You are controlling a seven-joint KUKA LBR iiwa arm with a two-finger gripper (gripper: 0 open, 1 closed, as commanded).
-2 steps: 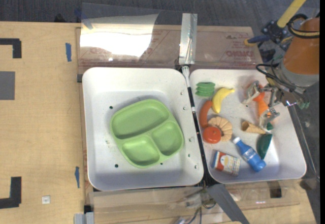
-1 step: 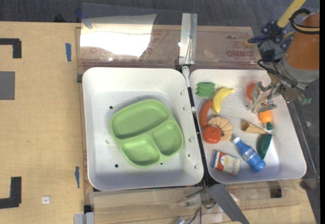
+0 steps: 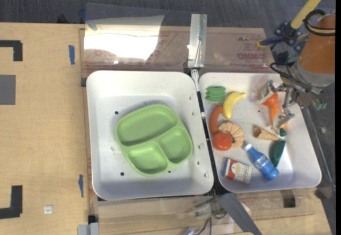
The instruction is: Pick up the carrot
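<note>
In the right bin (image 3: 309, 172), toward its far right corner, the carrot (image 3: 272, 105) sits between the fingers of the gripper (image 3: 277, 103), which grasp it, its orange body upright with a green tip low near the bin floor. Just near of it lie a cone (image 3: 265, 132) and a dark green vegetable (image 3: 277, 151). A banana (image 3: 232, 103) lies left. The left bin (image 3: 98, 122) holds a green tray (image 3: 153, 139).
</note>
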